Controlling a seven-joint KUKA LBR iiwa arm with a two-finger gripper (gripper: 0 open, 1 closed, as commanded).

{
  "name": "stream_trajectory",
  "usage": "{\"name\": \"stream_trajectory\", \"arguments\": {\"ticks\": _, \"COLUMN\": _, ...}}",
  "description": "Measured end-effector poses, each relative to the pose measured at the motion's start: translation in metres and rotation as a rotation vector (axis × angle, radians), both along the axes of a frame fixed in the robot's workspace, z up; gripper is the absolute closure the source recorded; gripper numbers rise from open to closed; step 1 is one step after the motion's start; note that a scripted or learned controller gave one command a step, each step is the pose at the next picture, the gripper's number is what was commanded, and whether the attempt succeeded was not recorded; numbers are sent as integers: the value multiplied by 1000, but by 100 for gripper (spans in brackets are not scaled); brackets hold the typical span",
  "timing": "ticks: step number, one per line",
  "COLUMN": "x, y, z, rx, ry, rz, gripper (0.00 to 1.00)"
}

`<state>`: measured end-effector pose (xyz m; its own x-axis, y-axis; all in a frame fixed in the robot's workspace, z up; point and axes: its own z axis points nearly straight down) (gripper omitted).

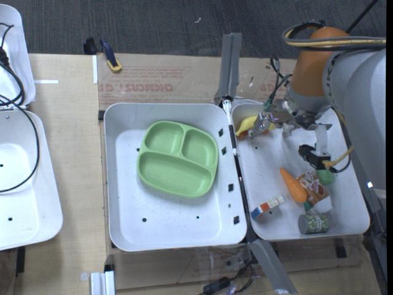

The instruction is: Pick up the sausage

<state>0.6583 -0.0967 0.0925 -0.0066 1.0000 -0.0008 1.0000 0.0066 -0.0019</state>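
Currently, the arm reaches in from the right and its wrist is positioned over the rear part of the right bin. The claw sits at the rear left corner of that bin, just beside a yellow banana. Whether the claw is spread or pressed together cannot be told from this view, and nothing can be seen in its grip.

The sausage cannot be positively identified. The closest candidate is an orange tapered item lying diagonally near the middle of the right bin, well apart from the claw. A printed reddish packet touches its right side. A small green item lies just behind the packet. A multicoloured block lies near the front left of the bin, and a grey-green can rests on its side near the front edge.

The left bin contains a green divided plate. Both bins rest on the table.
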Motion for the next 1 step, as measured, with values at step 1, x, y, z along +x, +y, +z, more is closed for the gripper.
{"name": "stream_trajectory", "arguments": {"ticks": 1, "x": -1, "y": 2, "z": 0, "rx": 0, "ry": 5, "rz": -83, "gripper": 0}}
